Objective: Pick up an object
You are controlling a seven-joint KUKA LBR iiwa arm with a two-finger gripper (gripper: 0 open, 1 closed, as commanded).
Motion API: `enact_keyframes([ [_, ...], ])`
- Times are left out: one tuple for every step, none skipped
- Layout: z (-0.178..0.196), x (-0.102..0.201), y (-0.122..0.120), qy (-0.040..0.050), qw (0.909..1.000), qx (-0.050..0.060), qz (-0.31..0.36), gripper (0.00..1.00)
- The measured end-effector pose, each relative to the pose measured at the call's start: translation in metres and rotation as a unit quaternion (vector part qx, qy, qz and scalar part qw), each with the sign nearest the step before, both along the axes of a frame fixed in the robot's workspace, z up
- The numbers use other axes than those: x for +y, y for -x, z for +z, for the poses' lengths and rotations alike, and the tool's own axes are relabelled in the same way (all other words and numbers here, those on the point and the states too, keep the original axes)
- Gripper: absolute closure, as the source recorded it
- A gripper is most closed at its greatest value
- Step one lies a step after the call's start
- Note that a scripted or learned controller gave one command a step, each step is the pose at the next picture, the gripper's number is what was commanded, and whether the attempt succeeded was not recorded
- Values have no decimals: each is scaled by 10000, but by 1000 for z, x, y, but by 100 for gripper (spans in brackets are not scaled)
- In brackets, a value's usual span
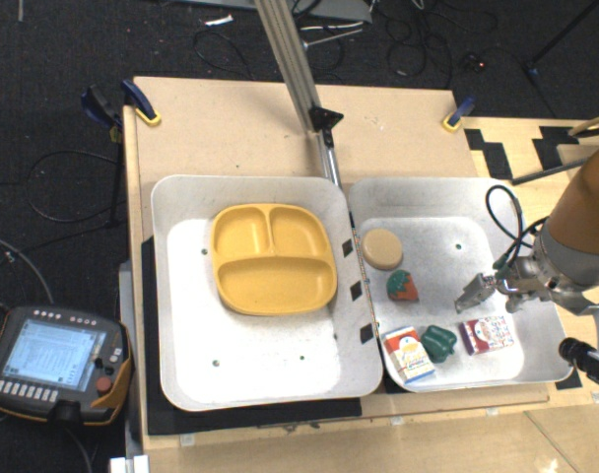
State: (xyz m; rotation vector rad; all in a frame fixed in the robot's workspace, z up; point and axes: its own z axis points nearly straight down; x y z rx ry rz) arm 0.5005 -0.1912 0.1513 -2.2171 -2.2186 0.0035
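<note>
The tool hangs over the right bin, close to its right side, just above and left of a red and white packet. Its fingers look spread apart, and nothing is seen between them, so it holds no object at this moment.

The task names no special object, so any of the five things in the right bin can serve. A round tan disc lies far in the bin, near the divider. A small strawberry is just near of it. At the near edge a carton touches a green piece, and the packet lies a little right of them. The left bin carries a yellow plate with three compartments.

The closest target is probably the packet. It lies flat and thin on the bin floor, so the fingers may slide over it or only push it against the bin wall. If the tool goes instead to the carton, the green piece touching it may block one finger. The strawberry is small and rounded and could roll away when the fingers close.
</note>
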Motion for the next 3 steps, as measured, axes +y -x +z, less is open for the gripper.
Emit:
enact_keyframes([
  [-48, -1, -3, 40, 10000, -75, -6, 0],
  [-36, -1, -4, 36, 10000, -84, -4, 100],
  [11, -10, -7, 21, 10000, -45, 3, 100],
])
